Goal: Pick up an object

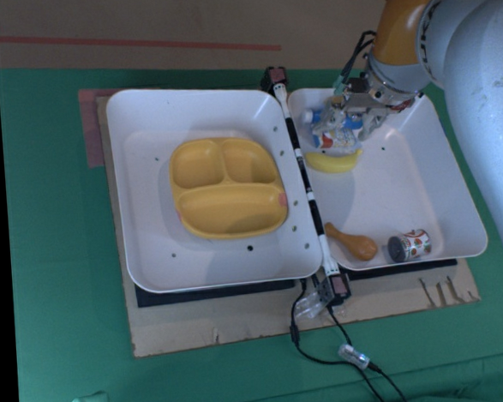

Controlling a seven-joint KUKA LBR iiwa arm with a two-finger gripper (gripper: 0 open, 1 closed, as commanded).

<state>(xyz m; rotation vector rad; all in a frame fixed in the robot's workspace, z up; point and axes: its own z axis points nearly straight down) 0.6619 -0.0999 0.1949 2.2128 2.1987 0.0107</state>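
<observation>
Reaching in from the right, the grey arm [479, 137] bends over the right bin [423, 192], its orange band [406, 13] sitting just above the wrist and the wrist itself pointing down and leftward into the bin's far left corner. The pincer [342, 122] hangs low at that corner, among cluttered wrist hardware and cables; whether it is apart or together cannot be told, since it blends with what lies under it. Directly beneath the pincer sits a small blue, white and red object [333, 134], its shape hard to make out, and contact between the two cannot be judged. Just below that, on the near side of the pincer, lies a yellow banana [335, 161], touching or almost touching the blue and white object. Well nearer the camera than the pincer, by the bin's front edge, rest a brown drumstick-shaped toy [353, 243] and, to its right, a small can [409, 246] on its side. Far to the pincer's left, in the left bin [152, 246], a yellow divided plate [227, 186] lies flat.
</observation>
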